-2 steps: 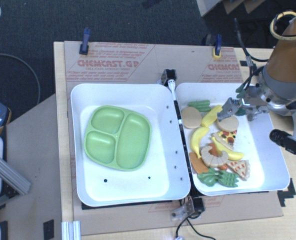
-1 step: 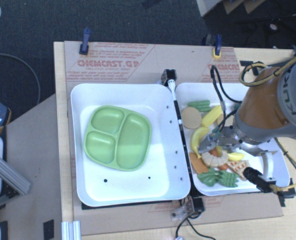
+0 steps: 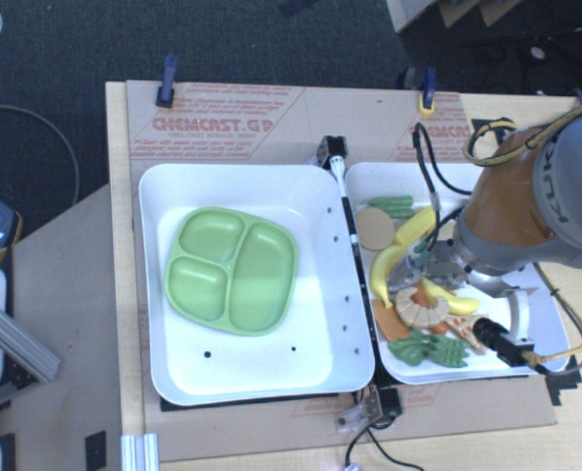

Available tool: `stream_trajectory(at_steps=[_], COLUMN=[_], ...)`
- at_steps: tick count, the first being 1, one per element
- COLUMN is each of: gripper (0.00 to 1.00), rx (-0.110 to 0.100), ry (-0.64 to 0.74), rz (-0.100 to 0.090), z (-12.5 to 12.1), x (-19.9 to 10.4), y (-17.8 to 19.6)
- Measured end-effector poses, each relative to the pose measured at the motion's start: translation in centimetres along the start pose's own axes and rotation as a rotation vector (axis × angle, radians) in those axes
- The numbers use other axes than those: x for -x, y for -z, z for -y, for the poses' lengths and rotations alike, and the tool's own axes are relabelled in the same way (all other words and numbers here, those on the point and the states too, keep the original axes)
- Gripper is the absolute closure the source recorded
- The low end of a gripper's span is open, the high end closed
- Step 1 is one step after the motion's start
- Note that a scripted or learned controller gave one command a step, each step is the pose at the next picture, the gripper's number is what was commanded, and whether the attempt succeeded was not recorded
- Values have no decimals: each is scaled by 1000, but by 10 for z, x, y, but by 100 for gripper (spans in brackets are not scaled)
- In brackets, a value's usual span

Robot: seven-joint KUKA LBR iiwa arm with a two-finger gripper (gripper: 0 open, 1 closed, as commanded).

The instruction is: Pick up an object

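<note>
Single arm (image 3: 555, 199) enters from the right edge of the camera view, grey link at upper right, orange band (image 3: 502, 199) just below it toward the wrist. Wrist bends down and left, grey wrist housing (image 3: 487, 263) under the band. End effector (image 3: 430, 268) points down-left, low over the right side of the desk. Cables loop around the wrist.

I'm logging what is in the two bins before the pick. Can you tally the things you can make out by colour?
Green: 3, namely the divided plate, a bean pod and a leafy piece
Yellow: 3, all banana-like pieces
Tan: 2, namely a round disc and a sliced round
Total: 8; the arm hides more.
</note>
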State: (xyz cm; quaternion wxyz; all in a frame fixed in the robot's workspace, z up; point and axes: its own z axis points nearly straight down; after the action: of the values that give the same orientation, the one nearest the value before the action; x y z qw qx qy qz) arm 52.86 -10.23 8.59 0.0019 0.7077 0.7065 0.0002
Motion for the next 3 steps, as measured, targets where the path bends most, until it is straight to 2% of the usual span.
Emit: stream_trajectory(at_steps=[1, 2, 3], gripper=[0, 100, 100], rx=[1, 1, 11], ry=[3, 1, 9], rz=[-1, 0, -4], z=[-13, -12, 11], x=[-10, -9, -66], y=[-1, 9, 150])
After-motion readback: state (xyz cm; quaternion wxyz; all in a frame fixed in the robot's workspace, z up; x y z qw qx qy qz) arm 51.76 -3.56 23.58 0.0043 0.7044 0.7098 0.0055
